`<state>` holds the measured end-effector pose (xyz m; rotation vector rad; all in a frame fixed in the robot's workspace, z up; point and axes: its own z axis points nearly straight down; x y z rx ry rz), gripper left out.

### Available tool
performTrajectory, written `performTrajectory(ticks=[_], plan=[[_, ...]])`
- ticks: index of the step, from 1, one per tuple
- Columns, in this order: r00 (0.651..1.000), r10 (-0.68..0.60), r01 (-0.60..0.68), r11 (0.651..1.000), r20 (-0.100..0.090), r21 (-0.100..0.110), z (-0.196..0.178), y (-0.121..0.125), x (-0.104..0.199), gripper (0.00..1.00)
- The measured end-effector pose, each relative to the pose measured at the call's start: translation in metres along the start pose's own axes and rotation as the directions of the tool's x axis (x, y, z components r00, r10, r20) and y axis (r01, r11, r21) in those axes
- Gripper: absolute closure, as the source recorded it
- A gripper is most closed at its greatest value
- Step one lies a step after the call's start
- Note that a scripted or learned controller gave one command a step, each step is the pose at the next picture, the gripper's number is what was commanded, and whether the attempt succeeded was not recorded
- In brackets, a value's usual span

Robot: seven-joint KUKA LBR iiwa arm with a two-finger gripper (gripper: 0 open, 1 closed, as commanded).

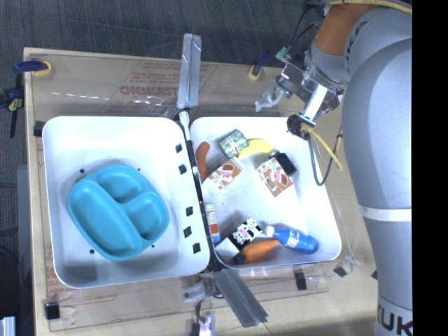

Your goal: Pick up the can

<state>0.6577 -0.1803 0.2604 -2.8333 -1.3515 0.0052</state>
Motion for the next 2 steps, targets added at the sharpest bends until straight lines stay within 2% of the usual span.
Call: performTrajectory(ticks=[1,2], plan=[[0.998,-0.068,0.068,0.998,0.002,0.004,0.103,-0.025,0.015,0.0],[0.99,0.143,-0.143,0.99,0.001,0.002,0.091,-0.022,0.0,0.0]])
